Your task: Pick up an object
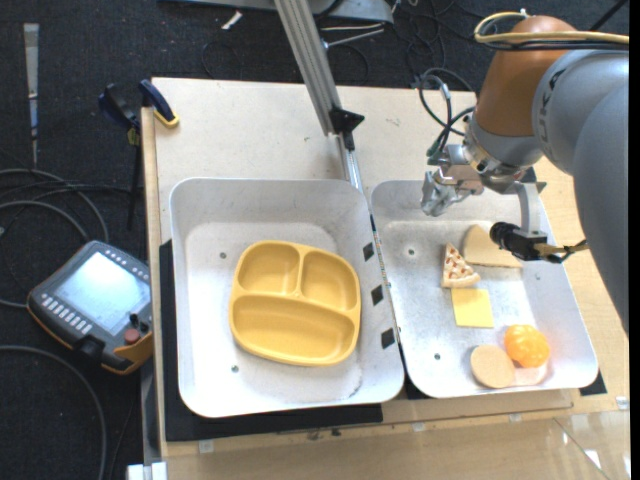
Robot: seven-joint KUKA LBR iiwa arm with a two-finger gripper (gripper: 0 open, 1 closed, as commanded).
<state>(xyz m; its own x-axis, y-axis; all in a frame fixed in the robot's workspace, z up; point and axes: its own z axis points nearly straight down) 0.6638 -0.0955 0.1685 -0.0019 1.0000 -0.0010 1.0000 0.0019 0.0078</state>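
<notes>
Hovering over the far end of the right bin (400, 368), above bare floor, with nothing visibly held in the gripper (437, 204); fingers too small and dark to read as spread or pinched. Nearest candidate for picking: the pizza slice (458, 266), lying toward the near side and slightly right of the tool, crust toward the near rim and tip pointing back up at the gripper. Just beside it to the right, a pale bread slice (487, 247), partly under a black cable fitting. Further on along the same line: a yellow cheese square (472, 308), then an orange (526, 345) resting against a round cookie (492, 366). Well apart in the left bin (200, 218), a yellow divided plate (296, 302). Probably a short shift toward the near rim, then straight down.
</notes>
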